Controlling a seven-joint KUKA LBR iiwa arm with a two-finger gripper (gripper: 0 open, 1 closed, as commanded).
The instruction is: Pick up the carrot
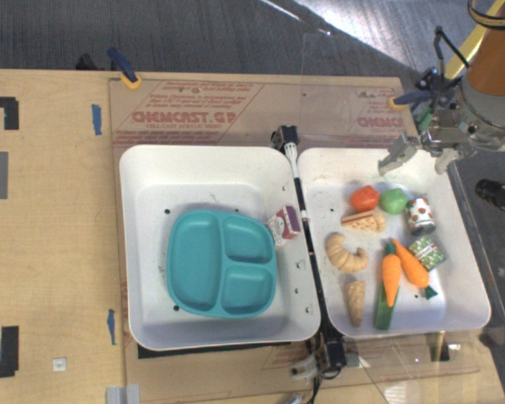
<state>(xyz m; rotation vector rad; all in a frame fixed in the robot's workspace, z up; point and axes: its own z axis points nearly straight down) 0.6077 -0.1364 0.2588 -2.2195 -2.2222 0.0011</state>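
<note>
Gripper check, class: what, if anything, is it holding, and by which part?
Nothing is held. The gripper is above the right bin's far edge, with nothing between its fingers; both carrots lie in the bin.

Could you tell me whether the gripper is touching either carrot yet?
Apart. The camera view shows the gripper above the right bin's far edge, with other toys between it and both carrots.

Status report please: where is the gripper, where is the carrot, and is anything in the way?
Gripper open, above right bin's far edge, holding nothing. Two carrots near front, touching. Can beside the path.
</note>
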